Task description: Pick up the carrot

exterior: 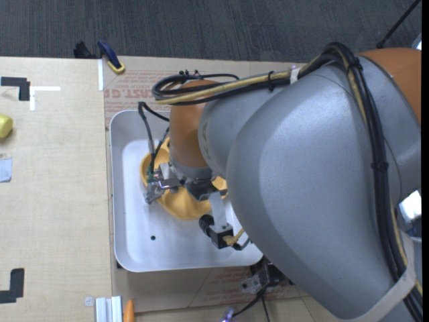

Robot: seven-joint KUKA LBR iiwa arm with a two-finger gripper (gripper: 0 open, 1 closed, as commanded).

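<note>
My gripper (pixel 157 185) reaches down into the white bin (pixel 134 237), over its left half. Directly under and beside it lies a yellow-orange rounded thing (pixel 178 205), partly covered by the wrist; I cannot tell whether it is the carrot. The wrist's orange band (pixel 185 136) stands just above the gripper, and cables loop over it. The grey arm (pixel 301 180) hides the bin's right side and whatever lies there.
A yellow object (pixel 4 126) lies on the bench at the far left edge. A blue and yellow clamp (pixel 111 56) sits behind the bin's left corner. A small orange piece (pixel 128 307) shows at the bottom, in front of the bin.
</note>
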